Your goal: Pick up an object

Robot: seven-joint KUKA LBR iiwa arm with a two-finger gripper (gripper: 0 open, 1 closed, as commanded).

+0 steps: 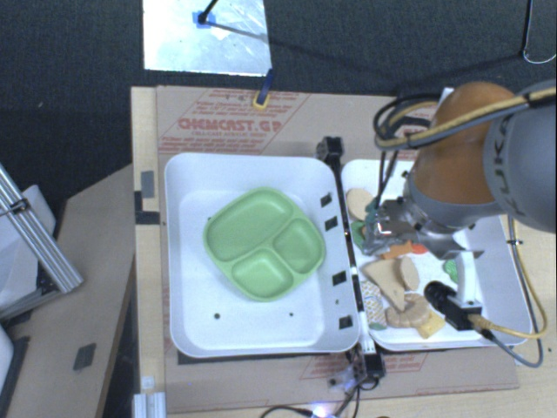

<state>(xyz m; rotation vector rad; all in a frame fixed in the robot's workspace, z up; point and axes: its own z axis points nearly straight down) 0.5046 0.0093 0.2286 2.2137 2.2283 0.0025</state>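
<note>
So the arm [461, 164] comes in from the right and hangs low over the right bin [503, 279], with the gripper [376, 227] down at that bin's left side, close to the divider between the two bins. Honestly can't tell if the gripper is open or closed from here, the wrist hides it, and I see nothing clearly held in it. All the stuff to grab is in that right bin. There's a pale disc [358, 203] just on the far side of the gripper and an orange bit [402, 251] just right of it. A green bit [452, 268] sits further right, and some tan pieces [396, 277] are piled toward the near edge with a yellowish block [428, 325] nearest. The left bin [193, 320] has a green plate [265, 244] with three sections, lying flat about in the middle, well apart from the gripper
</note>
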